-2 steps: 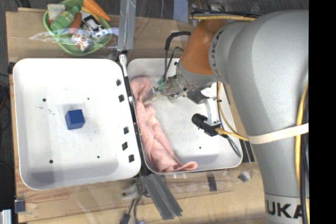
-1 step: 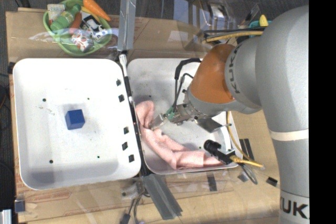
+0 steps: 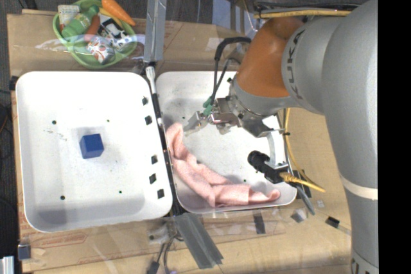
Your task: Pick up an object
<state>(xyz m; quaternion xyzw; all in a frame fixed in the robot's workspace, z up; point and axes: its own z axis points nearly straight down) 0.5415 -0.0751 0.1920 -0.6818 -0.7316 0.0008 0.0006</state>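
Observation:
A blue cube (image 3: 92, 145) lies in the left white bin (image 3: 38, 106), left of its middle. A long pink plush thing (image 3: 205, 179) curls along the left and front sides of the right white bin (image 3: 183, 90). My gripper (image 3: 204, 117) hangs over the right bin, just above and to the right of the plush thing's upper end. The big grey and orange arm reaches in from the right and covers the far right part of that bin. Nothing shows between the gripper's fingers.
A green bowl (image 3: 96, 32) full of toy food, with an orange carrot on top, stands on the bench behind the left bin. A divider with black clips runs between the two bins. Tape strips lie on the bench in front.

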